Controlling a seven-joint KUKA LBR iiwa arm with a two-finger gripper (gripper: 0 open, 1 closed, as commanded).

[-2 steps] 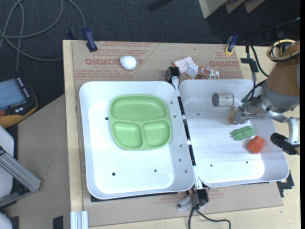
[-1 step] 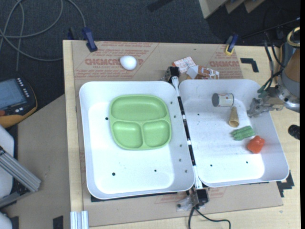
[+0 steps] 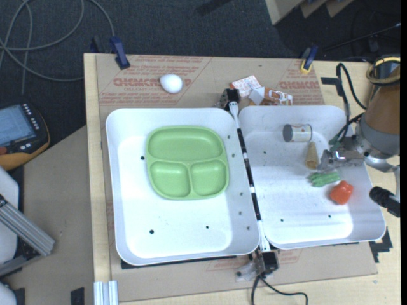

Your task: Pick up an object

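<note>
The right bin (image 3: 286,227) holds a grey cylinder (image 3: 297,133), a tan cork-like stick (image 3: 311,155), a green leafy piece (image 3: 324,178) and a red-orange ball (image 3: 341,192). My gripper (image 3: 335,157) reaches in from the right edge and sits low over the bin, just right of the tan stick and just above the green piece. The arm's orange band (image 3: 385,110) rises behind it. Nothing shows clearly between the fingers.
The left bin (image 3: 127,221) holds a light green divided plate (image 3: 188,161). Behind the bins on the cardboard lie a white egg-shaped object (image 3: 170,82) and crumpled wrappers (image 3: 261,93). Blue clamps (image 3: 119,51) pin the board's back edge.
</note>
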